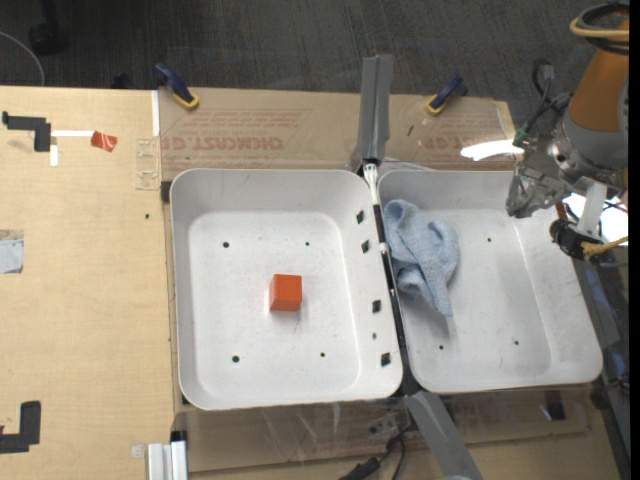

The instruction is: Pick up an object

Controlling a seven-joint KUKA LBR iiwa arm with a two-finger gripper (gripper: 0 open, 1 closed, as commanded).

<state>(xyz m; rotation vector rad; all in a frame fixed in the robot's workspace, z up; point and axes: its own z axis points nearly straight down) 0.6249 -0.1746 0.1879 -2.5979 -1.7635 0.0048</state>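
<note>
nothing is held at this point. two candidates are seen: an orange cube (286,293) lying alone near the middle of the left bin (200,368), and a blue cloth (423,258) crumpled in the right bin (560,358), pressed up against the divider wall between the bins.

risks, judged from this layout:
- the cloth is bunched against the bin wall, so a descent there could be fouled by the rim, or only a loose fold could be nipped and dropped on lift.
- the cube is small and on smooth plastic; if it is approached off-centre it could be pushed aside or tipped out.
- the cube is the far target, so the arm would have to be carried across the divider and the centre post (374,108); a low path could clip either.

pose: the gripper (527,200) is seen at the upper right corner of the right bin, above its rim, well apart from both objects. the wrist is angled down and to the left, orange band (600,93) above it. whether the gripper is spread or pressed together cannot be told; it is dark and small against the clutter.
</note>
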